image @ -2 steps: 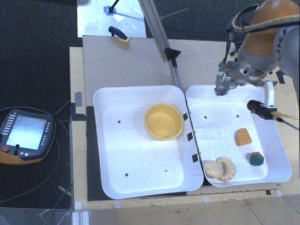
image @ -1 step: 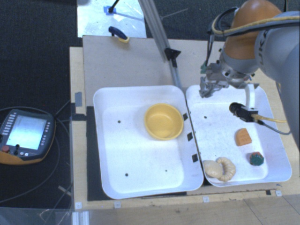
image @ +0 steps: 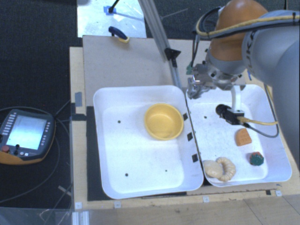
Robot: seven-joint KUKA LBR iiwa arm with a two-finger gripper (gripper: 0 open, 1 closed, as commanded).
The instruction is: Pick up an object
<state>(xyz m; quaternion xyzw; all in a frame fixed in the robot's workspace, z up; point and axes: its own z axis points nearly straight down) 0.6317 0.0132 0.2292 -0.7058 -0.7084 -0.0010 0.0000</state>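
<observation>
Camera view: gripper [image: 196, 92] sits over the top-left corner of the right bin [image: 274, 170], nothing between its fingers; can't tell if they're apart or together. Likely picks, all at that bin's near end: cream ridged curl [image: 221, 168], orange wedge [image: 243, 137], small dark green lump [image: 256, 159]. All look light, prob. plastic/foam. Wedge has flat sides, easiest to pinch. Yellow bowl [image: 163, 121] in left bin [image: 117, 172]: smooth, rigid, take by rim.

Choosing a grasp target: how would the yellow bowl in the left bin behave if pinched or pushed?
The round yellow plastic-looking bowl sits upright and looks rigid and probably light. Its smooth, curved wall may slip from a pinch. Pushed, it would likely slide across the left white bin rather than tip.
</observation>
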